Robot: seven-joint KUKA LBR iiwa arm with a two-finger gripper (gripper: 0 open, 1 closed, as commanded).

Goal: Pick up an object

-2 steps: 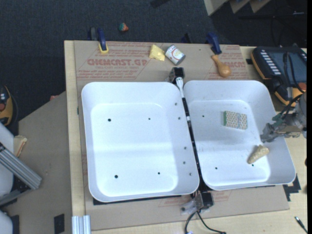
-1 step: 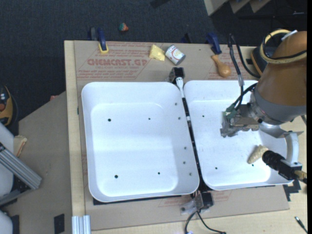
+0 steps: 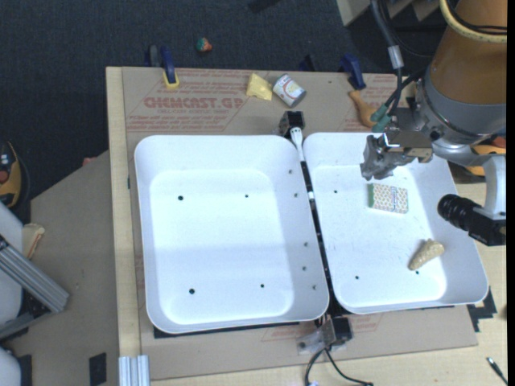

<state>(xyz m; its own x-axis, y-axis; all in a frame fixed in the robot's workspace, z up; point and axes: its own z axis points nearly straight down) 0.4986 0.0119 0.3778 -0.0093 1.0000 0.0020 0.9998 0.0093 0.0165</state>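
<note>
The gripper (image 3: pixel 376 167) hung low over the right bin (image 3: pixel 451 292), near that bin's far edge, with the grey arm (image 3: pixel 463 107) and its orange band reaching in from the right side. Just beside and slightly nearer the camera than the tool lay a small patterned card (image 3: pixel 389 199), flat on the bin floor. Whether the tool was released or clenched could not be told; the slanted view caught only a dark, compact mass at the tip, and nothing was seen held in it.

The card looked like the likeliest target, being the closest thing to the tool. A second candidate, a tan cone-shaped piece (image 3: pixel 426 255), lay well apart toward the near right corner of the same bin. The left bin (image 3: pixel 157 296) showed just its white floor and a few dark dots. Beyond the bins, on the brown board (image 3: pixel 201 103), sat a yellow scrap (image 3: pixel 259 88) and a small white box (image 3: pixel 289 90), out of play by the look of it.

Judged from this, the step in hand was the approach, the descent not yet finished and no grasp made. The next move called for a small shift toward the card and then a drop to the floor. A flat card would be awkward: little edge to pinch, and it could slide on the smooth white plastic as the tool closed.
</note>
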